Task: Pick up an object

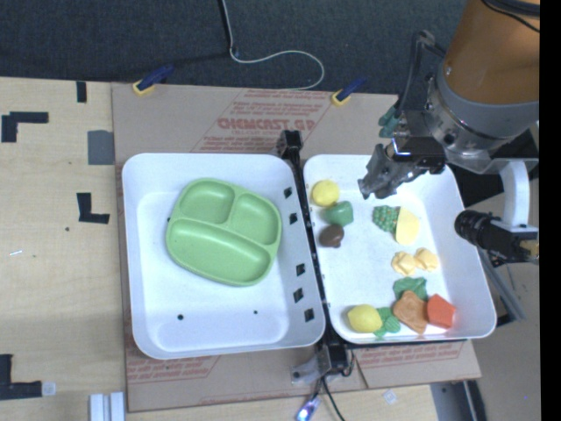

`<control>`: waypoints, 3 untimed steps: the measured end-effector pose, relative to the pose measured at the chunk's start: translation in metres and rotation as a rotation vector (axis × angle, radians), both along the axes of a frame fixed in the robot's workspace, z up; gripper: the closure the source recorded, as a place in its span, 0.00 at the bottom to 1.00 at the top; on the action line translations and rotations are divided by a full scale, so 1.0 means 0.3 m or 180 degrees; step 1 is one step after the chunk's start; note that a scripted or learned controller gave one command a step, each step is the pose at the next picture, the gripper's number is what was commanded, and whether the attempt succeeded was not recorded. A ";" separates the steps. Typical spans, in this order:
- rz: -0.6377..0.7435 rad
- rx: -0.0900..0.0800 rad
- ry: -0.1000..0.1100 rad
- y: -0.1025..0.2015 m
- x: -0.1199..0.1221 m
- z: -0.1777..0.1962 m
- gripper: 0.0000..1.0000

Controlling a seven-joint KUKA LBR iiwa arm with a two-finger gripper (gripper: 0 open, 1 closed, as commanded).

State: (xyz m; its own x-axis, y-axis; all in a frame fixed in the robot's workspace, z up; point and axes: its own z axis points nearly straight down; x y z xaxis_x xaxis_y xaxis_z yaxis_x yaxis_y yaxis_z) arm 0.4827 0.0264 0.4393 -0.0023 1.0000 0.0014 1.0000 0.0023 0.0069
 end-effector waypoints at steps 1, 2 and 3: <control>0.0018 0.0002 0.0001 0.200 0.004 0.214 1.00; 0.0009 -0.0008 0.0036 0.350 0.002 0.087 1.00; -0.0029 -0.0013 0.0044 0.103 0.002 -0.081 1.00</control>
